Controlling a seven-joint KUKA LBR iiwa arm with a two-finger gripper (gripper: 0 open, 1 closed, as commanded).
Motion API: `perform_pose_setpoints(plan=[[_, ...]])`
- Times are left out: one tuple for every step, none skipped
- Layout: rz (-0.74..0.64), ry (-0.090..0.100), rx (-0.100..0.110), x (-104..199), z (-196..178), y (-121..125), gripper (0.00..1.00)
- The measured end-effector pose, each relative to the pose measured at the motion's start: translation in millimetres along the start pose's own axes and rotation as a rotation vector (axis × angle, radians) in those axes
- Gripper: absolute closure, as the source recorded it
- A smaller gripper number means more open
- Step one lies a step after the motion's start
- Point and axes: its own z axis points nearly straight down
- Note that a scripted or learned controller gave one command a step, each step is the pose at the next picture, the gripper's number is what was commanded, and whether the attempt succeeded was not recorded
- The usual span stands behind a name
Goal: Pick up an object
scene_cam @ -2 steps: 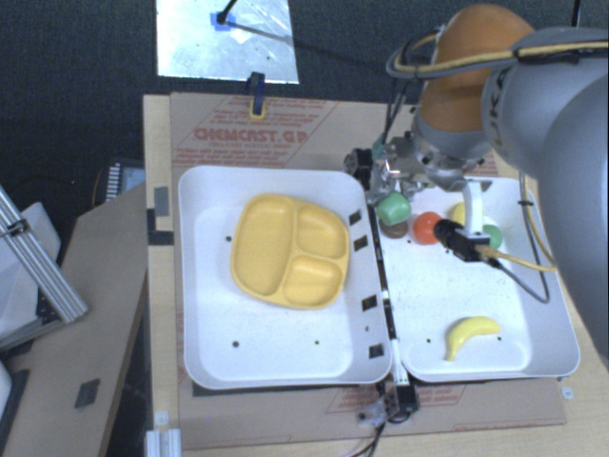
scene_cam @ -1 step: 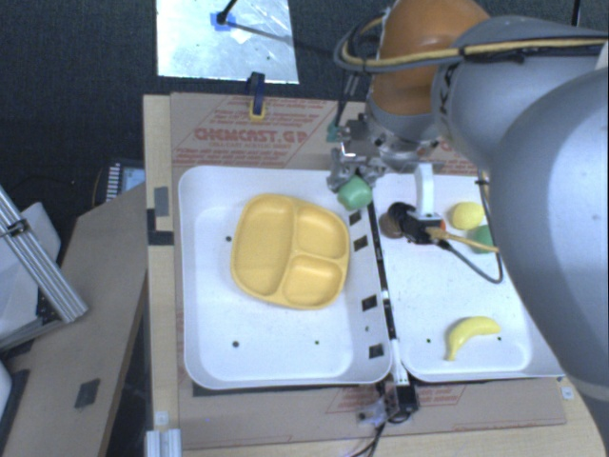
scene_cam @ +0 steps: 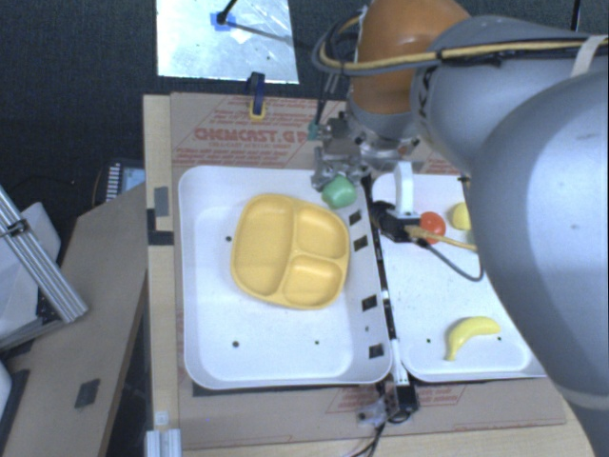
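My gripper (scene_cam: 335, 183) hangs over the far right corner of the left bin (scene_cam: 205, 284), close to the divider between the bins. A small round green object (scene_cam: 340, 195) sits between its fingertips, and the fingers are shut on it. The green object is just above the far right rim of a yellow divided plate (scene_cam: 290, 250) that lies in the left bin. The arm's orange band and grey body cover the upper right of the view.
The right bin (scene_cam: 428, 303) holds a yellow banana (scene_cam: 469, 333) near its front, a small orange-red ball (scene_cam: 432, 224) and a yellow piece (scene_cam: 460, 216) partly hidden by the arm. A cable runs across the right bin.
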Motion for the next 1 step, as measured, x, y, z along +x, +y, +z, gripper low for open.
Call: perform_pose_setpoints(plan=[[0.0,0.0,0.001,-0.6,0.1,-0.2,0.0]])
